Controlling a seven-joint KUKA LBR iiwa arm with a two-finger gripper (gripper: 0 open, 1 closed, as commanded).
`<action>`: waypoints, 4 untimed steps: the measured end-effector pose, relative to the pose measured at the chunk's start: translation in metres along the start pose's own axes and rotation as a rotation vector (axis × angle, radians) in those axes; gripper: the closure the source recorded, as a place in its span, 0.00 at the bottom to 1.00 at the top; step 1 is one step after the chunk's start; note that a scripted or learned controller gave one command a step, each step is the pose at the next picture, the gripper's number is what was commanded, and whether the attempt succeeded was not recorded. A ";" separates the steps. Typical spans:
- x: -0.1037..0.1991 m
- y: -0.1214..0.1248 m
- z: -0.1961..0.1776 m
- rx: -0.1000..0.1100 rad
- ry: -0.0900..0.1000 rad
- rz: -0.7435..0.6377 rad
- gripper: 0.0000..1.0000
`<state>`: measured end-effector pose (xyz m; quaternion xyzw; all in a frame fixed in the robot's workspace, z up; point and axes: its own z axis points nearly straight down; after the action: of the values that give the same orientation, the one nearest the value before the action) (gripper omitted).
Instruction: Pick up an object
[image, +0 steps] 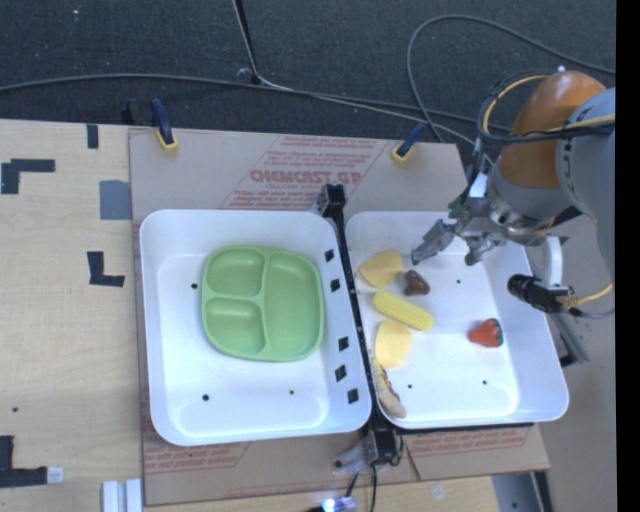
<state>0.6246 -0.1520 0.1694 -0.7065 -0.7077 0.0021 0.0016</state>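
Bins sit side by side on my feed: 2 shallow white trays on a cardboard sheet, split by a black divider strip. I read the left bin (165, 330) as carrying 1 green divided plate (264, 303) with 3 compartments, lying flat near the bin's middle.

I count 6 objects in the right bin (530, 385), most of them along its 9 o'clock side. A pale yellow round piece (381, 269) lies at about 10 o'clock in the bin, with a small dark brown lump (416, 284) just beside it toward 3 o'clock. Below them, a yellow corn-like piece (403, 310) lies tilted, and another pale yellow piece (392, 344) sits just under it, touching or nearly so. A small tan and brown object (390, 400) rests against the bin's wall at about 7 o'clock. A red strawberry-like toy (486, 333) lies apart from the rest, toward 3 o'clock.

My arm comes in from 2 o'clock, its orange band (545, 115) showing above the wrist. The gripper (452, 249) hangs over the bin's 12 o'clock region, fingers spread apart with nothing between them. One fingertip (424, 252) points down toward the brown lump, near it but not touching as far as I can judge; the other finger (475, 250) stands further toward 3 o'clock. Every object rests on the bin floor.
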 end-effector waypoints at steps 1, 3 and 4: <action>-0.005 0.001 0.063 0.000 0.000 0.000 0.00; -0.004 0.010 -0.011 -0.008 0.000 0.000 1.00; -0.004 0.013 -0.074 -0.011 -0.001 0.000 1.00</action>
<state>0.6381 -0.1556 0.2438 -0.7065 -0.7077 -0.0014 -0.0026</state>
